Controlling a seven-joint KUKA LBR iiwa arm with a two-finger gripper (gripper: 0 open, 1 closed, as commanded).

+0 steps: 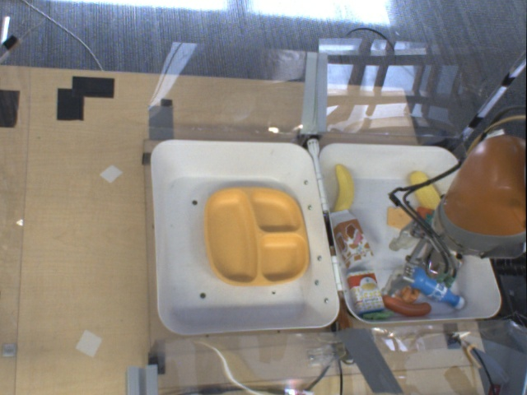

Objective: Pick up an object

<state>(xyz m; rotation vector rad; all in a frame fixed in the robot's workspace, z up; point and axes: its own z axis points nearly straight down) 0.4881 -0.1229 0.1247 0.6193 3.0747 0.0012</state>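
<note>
Over the bench, the camera looks down at a slant on two white bins set side by side. On the left, the left bin point(169, 245) holds a yellow divided tray point(255, 235), lying flat near its middle with three compartments facing up.

On the right, the right bin point(486, 299) carries a scatter of small things. A banana point(343, 188) lies near its left wall toward the far end. Below it a printed packet point(352, 242) rests along the same wall, and a small red-and-white pouch point(363, 290) sits just beyond that, toward the near corner. A second yellow fruit point(425, 189) lies farther right, partly behind a black cable point(412, 192), with a pale orange block point(398, 216) just beside it. Along the near edge, a red sausage point(406, 306) lies flat, and a blue tube point(435, 289) lies just above it, touching or nearly so.

The arm point(490, 196) comes in from the right, its orange band bulking over the right bin. The gripper point(418, 262) hangs low over the bin's right half, just above the blue tube and the sausage. Its metal parts blur together, so whether it is spread or closed cannot be told, and nothing is seen clamped in it.
</note>
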